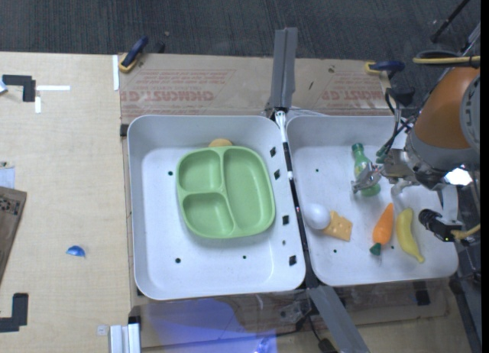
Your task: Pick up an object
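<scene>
Several small things crowd the right-hand bin (428,267) where the arm (447,118) has reached in from the right, and that crowding is the worry from where I stand. In the camera view, the gripper (370,177) sits at the green bottle (361,162), near the bin's back half; its metal fingers (359,186) seem to straddle the bottle's lower end, but I cannot tell how far apart they are or whether they really have hold of it. If they only pinch the edge, my guess is the bottle would roll or squirt out on the lift. Just in front lie an orange carrot (383,226) and a yellow banana (409,235), side by side, with a white egg (315,215) and a cheese wedge (339,227) touching nearer the divider; a sideways nudge could scatter them. Over in the left bin (153,252) a green divided plate (225,191) rests, a bit of something yellow-orange (221,143) peeking behind it, well apart from the action.
</scene>
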Robot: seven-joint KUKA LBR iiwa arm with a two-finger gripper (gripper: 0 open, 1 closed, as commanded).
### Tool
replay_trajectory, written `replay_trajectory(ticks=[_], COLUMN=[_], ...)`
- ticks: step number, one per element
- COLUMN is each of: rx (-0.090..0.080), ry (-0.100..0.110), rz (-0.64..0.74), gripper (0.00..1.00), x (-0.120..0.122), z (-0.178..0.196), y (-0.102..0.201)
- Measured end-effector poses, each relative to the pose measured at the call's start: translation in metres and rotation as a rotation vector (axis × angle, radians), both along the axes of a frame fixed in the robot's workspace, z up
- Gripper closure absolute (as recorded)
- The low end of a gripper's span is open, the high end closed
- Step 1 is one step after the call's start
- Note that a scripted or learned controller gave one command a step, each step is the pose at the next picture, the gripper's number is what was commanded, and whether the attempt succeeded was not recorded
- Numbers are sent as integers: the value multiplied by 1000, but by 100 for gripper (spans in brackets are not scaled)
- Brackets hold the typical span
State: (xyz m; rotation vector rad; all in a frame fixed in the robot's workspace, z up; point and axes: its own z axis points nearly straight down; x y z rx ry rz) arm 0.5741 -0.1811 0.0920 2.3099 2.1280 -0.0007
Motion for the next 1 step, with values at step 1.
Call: replay_trajectory(ticks=[1], rx=[0], ry=[1], rz=[-3], gripper=[100], x=[0], z=[9], y=[-1])
